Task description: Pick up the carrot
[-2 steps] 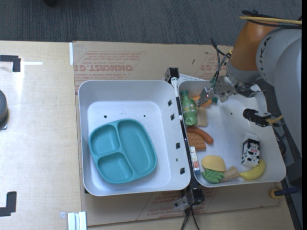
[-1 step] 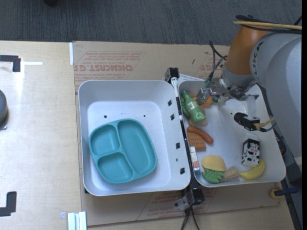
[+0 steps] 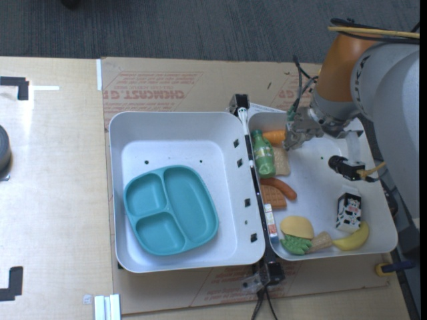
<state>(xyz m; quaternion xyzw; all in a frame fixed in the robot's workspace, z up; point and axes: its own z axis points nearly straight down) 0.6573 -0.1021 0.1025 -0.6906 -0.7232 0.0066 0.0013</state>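
So I'm at the grab step. My jaws are down in the back-left corner of the right bin, right up against the right end of the carrot. The wrist blocks the view, so I honestly can't tell if the jaws are apart or together, or if the carrot is between them at all. I'd call it not picked up yet.

Next move, as I see it: get the jaws square across the carrot, squeeze, then lift straight up. It's tight in there. The carrot lies by the bin's back wall with a green bottle just beside it, so a sloppy approach could shove either one.

Rest of that bin: a sausage by the left wall, a cow-patterned carton and a banana toward the front right. The left bin holds a teal divided plate with nothing on it. Both bins sit on the desk.
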